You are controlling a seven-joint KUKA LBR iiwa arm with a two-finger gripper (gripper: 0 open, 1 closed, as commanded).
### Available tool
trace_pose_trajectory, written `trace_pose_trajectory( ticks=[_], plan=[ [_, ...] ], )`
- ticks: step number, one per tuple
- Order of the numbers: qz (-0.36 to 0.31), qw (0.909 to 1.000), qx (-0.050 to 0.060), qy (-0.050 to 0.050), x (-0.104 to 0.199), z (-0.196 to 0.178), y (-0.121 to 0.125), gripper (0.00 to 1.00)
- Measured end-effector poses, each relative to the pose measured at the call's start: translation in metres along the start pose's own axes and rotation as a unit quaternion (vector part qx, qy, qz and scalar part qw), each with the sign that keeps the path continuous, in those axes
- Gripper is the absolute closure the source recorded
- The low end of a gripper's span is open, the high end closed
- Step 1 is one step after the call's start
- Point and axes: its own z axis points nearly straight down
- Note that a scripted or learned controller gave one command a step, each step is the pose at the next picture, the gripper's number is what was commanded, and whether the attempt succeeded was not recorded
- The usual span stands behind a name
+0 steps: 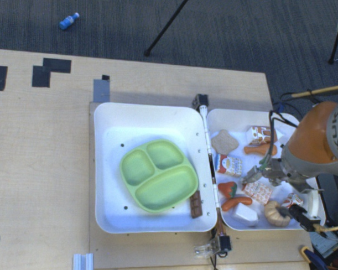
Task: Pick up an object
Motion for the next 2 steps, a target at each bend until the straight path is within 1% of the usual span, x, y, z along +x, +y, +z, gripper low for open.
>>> trace_pose_trajectory(
  ticks=[1, 2],
  plan=[
    [0.000, 1.0000, 0.000, -0.001, -0.062, -0.106, 0.004, 0.00],
    [-0.001, 1.0000, 0.002, 0.001, 0.007, -0.041, -0.021, 0.00]
  ],
)
